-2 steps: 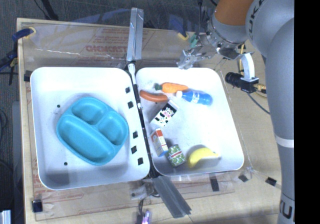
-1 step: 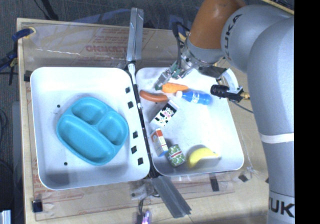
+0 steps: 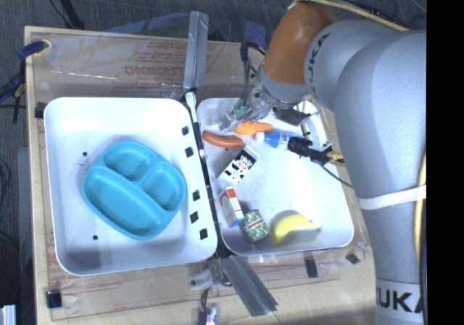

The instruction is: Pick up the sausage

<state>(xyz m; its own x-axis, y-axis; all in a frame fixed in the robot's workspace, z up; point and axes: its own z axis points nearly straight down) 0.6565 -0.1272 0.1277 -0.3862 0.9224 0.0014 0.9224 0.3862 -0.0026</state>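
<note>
White letters "UKA" read on the grey arm [image 3: 395, 171] at the near right corner, the start of the word cut off, faint red print seen on the bench sheet [image 3: 156, 66] at the far side, mirrored and not legible

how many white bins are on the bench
2. The left bin holds a blue divided plate. The right bin holds the sausage and other small items, with the arm reaching into its far end and covering part of it.
</note>
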